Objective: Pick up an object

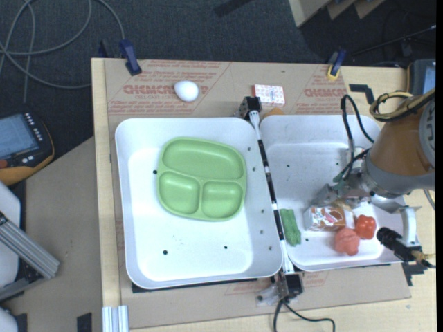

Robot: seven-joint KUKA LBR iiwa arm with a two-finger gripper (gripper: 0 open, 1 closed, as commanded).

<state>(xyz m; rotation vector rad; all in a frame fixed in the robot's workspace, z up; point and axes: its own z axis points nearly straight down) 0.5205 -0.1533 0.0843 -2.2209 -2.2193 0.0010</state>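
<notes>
White egg point(185, 90), patterned packet point(269, 93) on cardboard point(208, 81).

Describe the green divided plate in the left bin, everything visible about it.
The plate is pale green, looks like smooth plastic, and has rounded corners. Raised ridges split it into three compartments: one wide at the back, two smaller in front. It lies flat, right side up, slightly turned, on the floor of the left bin, toward the back. Nothing lies in it or touches it.

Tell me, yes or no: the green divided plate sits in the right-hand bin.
No. The green divided plate lies in the left bin, while the right bin holds the small items under the arm.
</notes>
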